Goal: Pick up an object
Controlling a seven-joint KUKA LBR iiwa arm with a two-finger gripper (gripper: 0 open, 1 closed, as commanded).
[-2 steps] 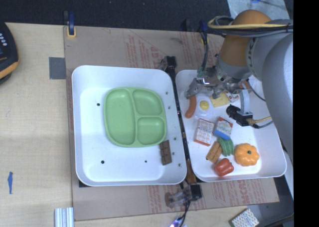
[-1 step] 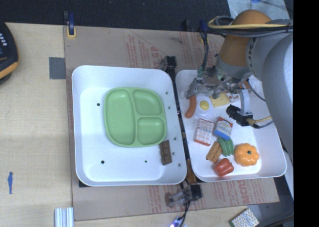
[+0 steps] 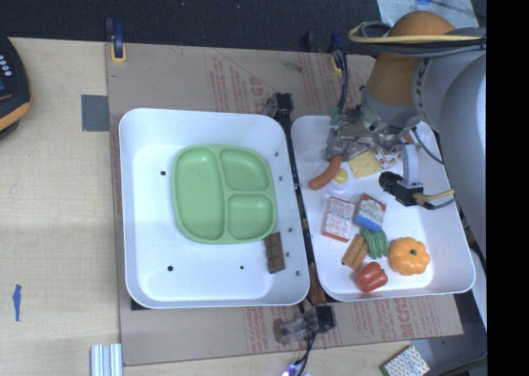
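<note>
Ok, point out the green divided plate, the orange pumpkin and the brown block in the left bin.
green divided plate (image 3: 223,193), camera view, on the ridge where its compartments meet.
orange pumpkin (image 3: 408,255), camera view, middle of its body.
brown block (image 3: 274,252), camera view, its top face.

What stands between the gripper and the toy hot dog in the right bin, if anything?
Nothing visible stands between them. The gripper is low in the far part of the right bin, and the hot dog lies just beside and below it in the camera view. The yellow piece lies off to the side, not in the path.
</note>
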